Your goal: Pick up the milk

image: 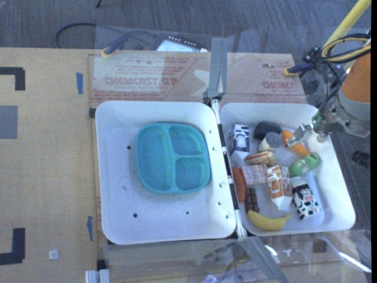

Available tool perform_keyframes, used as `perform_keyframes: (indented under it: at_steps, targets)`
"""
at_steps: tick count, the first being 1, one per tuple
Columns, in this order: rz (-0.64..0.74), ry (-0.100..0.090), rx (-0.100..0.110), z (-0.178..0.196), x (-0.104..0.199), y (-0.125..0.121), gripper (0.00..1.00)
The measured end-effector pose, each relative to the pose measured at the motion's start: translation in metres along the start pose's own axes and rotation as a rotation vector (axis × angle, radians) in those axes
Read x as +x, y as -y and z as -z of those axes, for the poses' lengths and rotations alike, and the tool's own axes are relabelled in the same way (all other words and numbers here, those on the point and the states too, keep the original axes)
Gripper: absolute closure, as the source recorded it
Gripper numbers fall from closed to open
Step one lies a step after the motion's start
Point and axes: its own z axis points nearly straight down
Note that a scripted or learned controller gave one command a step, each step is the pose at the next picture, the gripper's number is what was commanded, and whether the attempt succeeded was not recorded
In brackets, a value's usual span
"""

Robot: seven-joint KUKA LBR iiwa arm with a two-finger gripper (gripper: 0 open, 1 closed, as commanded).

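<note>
**Milk at the right bin's near right, arm at the far right**

The gripper [311, 128] hangs over the far right part of the right bin [344, 208], reaching in from the right. Nothing shows between its parts, and I cannot tell if it is released or clenched.

The milk [306, 201], a small carton with black cow patches, lies in the near right part of that bin, well apart from the gripper. Just to its left stands an orange and white carton [277, 183]; a banana [268, 219] lies near and left of it. A second black and white carton [241, 138] sits at the bin's far left. Between them lie a green piece [304, 164], an orange piece [293, 143], a sausage [238, 184] and a chocolate bar [251, 200].

The left bin [118, 211] holds a teal divided plate [174, 157].
</note>
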Motion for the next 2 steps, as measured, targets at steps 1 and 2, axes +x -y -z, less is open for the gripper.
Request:
perform_keyframes:
  at_steps: [1, 2]
  targets:
    - [-0.010, -0.006, 0.002, -0.038, 0.023, 0.058, 0.00]
    - [-0.144, -0.007, -0.006, -0.045, 0.037, 0.121, 0.00]
